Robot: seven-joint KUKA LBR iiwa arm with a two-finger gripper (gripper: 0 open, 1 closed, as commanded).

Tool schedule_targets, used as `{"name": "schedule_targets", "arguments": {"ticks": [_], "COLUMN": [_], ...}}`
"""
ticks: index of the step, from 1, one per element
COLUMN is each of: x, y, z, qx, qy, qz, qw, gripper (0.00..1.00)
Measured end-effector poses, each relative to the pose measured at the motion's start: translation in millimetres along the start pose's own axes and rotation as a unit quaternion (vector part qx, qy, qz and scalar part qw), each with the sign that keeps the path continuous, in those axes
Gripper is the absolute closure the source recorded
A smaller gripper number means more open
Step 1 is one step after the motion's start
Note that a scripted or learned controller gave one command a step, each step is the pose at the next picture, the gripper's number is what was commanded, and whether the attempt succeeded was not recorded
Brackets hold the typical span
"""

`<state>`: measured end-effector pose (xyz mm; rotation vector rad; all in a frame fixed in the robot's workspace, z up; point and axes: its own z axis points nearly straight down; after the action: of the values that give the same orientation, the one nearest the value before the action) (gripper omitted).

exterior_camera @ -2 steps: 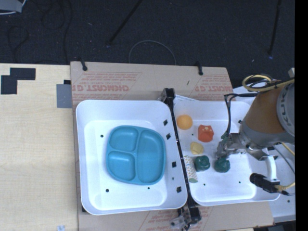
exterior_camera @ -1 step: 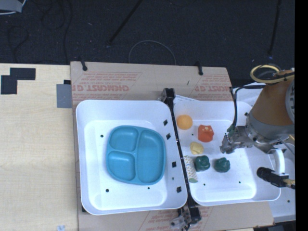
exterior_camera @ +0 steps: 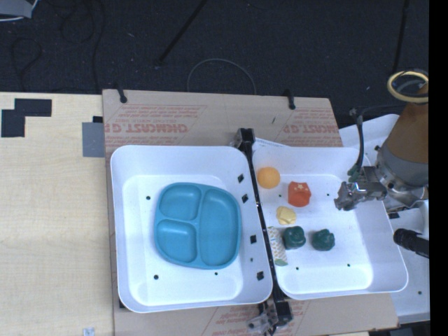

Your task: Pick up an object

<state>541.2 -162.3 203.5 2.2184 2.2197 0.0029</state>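
Five small items [exterior_camera: 299, 194] are seen left of the gripper [exterior_camera: 344, 200], apart from it; jaw state cannot be told.

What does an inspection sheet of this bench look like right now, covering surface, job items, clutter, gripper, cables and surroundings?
Surface: two white bins side by side, left bin, right bin, on cardboard.
Job's things: in the right bin, orange ball, red block, yellow piece, two dark green pieces.
Clutter: blue divided plate in the left bin.
Grippers: gripper over the right bin's right side, nothing held.
Cables: thin cables on the dark floor.
Surroundings: wooden benchtop left.
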Motion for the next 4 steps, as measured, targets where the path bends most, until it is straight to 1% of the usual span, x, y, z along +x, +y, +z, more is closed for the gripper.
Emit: {"name": "schedule_targets", "arguments": {"ticks": [1, 2, 4], "x": [-8.1, 42.6, 149.1], "y": [0.0, -10.6, -28.1], "z": [-61.3, -65.1, -64.0], "qx": [0.000, 0.003, 0.004], "qy": [0.000, 0.002, 0.001], "qz": [0.000, -0.002, -0.002], "qw": [1.0000, 1.0000, 1.0000], "gripper": [1.00, 1.00, 1.00]}}
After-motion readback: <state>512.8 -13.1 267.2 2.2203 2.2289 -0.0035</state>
